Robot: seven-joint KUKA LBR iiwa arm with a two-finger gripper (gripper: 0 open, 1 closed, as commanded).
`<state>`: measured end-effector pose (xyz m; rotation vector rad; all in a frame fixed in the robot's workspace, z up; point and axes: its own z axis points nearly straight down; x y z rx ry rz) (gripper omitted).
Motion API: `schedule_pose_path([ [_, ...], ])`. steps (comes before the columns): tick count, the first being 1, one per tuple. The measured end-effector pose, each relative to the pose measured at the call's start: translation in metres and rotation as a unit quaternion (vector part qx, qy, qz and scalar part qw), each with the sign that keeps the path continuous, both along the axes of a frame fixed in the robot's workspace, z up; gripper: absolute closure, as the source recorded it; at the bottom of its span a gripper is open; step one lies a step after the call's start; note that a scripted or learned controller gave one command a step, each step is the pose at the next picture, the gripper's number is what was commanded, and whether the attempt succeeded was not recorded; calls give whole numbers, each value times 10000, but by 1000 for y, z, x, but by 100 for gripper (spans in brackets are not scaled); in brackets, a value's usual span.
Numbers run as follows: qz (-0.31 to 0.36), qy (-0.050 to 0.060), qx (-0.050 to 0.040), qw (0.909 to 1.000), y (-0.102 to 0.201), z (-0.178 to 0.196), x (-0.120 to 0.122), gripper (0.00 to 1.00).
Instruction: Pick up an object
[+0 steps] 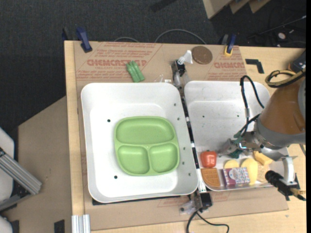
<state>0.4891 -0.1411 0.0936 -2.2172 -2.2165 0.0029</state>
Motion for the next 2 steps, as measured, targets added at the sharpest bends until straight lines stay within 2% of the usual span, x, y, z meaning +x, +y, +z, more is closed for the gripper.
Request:
schedule_pose_path([
  [1,-2,-38,-20,10000,-1,12,2,100],
  [2,40,-71,-15,10000,65,96,18,100],
])
